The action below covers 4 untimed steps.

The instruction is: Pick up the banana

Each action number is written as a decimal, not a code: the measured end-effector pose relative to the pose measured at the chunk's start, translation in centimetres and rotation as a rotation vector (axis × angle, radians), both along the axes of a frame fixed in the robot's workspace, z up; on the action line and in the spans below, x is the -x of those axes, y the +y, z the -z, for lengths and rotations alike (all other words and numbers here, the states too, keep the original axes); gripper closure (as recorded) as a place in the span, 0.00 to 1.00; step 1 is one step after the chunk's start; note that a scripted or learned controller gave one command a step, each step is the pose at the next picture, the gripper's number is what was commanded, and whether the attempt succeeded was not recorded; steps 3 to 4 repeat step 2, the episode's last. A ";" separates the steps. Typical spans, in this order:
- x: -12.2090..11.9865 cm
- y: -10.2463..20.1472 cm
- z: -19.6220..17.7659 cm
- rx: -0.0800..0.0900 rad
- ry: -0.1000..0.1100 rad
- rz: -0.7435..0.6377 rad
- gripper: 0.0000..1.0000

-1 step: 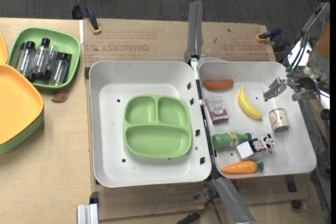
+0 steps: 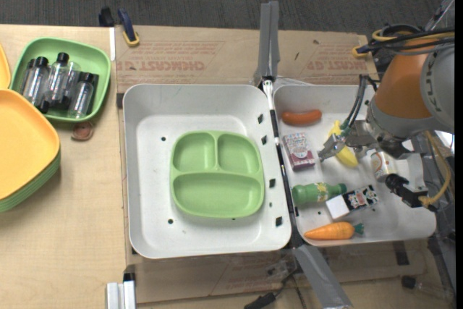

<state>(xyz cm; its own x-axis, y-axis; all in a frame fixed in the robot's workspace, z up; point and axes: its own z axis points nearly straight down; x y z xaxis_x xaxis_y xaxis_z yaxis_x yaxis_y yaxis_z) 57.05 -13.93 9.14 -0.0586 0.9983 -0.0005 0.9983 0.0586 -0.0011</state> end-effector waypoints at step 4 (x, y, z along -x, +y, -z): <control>-1.7 8.5 -9.9 0.001 0.001 0.027 1.00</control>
